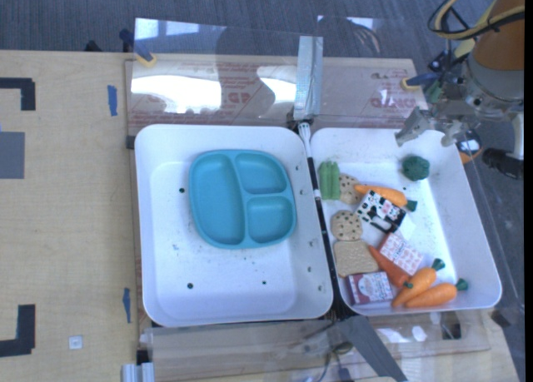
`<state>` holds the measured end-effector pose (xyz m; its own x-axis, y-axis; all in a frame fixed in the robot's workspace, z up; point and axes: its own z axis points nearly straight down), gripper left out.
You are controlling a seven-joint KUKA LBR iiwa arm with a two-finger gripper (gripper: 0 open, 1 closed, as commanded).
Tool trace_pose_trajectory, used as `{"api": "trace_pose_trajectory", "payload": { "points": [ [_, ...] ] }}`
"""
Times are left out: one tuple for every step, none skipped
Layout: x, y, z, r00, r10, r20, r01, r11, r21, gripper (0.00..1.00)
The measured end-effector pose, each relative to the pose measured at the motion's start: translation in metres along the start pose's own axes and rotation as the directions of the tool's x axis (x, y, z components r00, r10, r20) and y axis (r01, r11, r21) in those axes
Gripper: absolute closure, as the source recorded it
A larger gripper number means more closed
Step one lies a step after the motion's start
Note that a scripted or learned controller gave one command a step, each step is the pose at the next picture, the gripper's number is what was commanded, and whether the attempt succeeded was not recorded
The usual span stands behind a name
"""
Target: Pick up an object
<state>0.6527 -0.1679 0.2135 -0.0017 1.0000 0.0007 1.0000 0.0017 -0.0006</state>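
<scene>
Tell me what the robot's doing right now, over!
End effector above right bin's far edge, nothing between its fingers. Green broccoli toy nearest, just below it. Other toy food piled toward the bin's near-left side. Blue plate alone in left bin.

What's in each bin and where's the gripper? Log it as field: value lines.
left bin: blue divided plate
right bin: green ball, green pickle, cookies, bread slice, carrots, small cartons
gripper: above the right bin's far edge, beside the green ball
held item: none seen between the fingers
</scene>
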Motion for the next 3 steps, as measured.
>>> {"api": "trace_pose_trajectory", "payload": {
  "points": [
    [0.000,-0.028,0.123,0.998,-0.064,0.000,0.064,0.998,0.003,0.00],
    [0.000,-0.025,0.108,0.998,-0.065,0.003,0.065,0.998,-0.007,1.00],
    [-0.010,-0.014,0.029,0.962,0.274,0.001,-0.274,0.962,-0.007,1.00]
  ]
}}
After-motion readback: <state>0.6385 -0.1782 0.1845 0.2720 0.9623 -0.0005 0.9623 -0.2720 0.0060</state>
